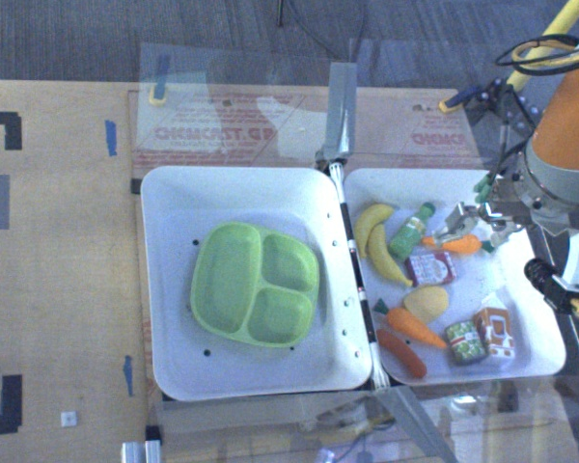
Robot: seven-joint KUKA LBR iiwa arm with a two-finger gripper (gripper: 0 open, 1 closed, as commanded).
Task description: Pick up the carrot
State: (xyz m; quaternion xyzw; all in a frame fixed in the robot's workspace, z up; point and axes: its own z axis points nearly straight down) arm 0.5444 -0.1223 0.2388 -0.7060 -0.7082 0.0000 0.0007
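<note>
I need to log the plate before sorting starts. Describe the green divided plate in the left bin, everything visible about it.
The green divided plate is pale lime, looks like smooth moulded plastic, and has a rounded-square outline. Raised ridges split it into three compartments: one large one on the view's left and two smaller ones on the right. It lies flat and face up, slightly rotated, near the middle of the left bin, resting on the bin's white floor. Nothing lies in its compartments, and nothing else touches it.

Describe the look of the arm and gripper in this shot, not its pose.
The arm enters from the right, with a broad orange band over a grey wrist section. Black cables loop above it beside a yellow piece, with a blue fitting nearby. The gripper is a small metallic grey assembly with dark parts.
</note>
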